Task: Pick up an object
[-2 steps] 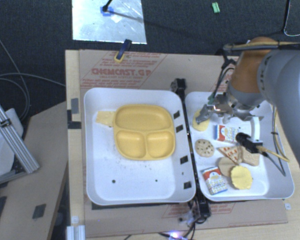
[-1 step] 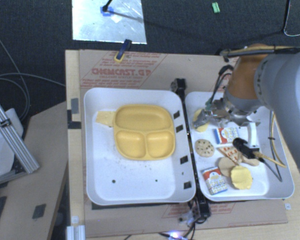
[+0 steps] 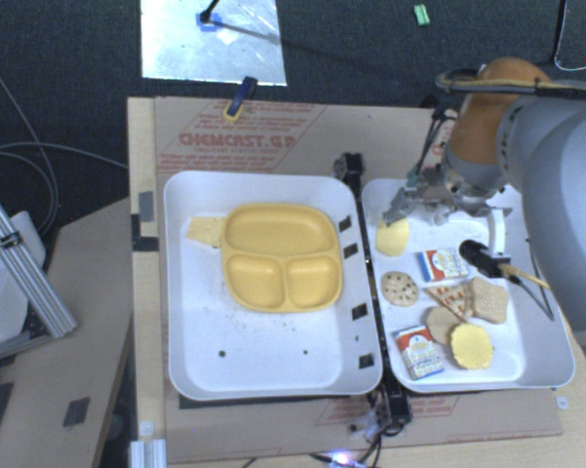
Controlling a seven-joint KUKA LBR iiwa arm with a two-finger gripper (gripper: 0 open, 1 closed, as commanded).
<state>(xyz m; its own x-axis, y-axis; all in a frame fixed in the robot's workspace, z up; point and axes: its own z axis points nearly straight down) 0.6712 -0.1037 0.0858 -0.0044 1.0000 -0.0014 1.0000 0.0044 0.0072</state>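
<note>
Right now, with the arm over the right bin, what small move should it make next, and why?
Probably lower the tool a little onto the pale yellow piece just below it. That piece lies apart from the cookie and the packets in the right bin, so it looks like the easiest pick.

I see my arm [image 3: 556, 164] coming in from three o'clock, a broad grey link filling the right side. The orange band [image 3: 488, 115] sits above the wrist near one o'clock. Below it the wrist tips downward toward nine o'clock, and the end effector [image 3: 402, 206] hangs low, just right of centre. I cannot make out its finger state.
</note>
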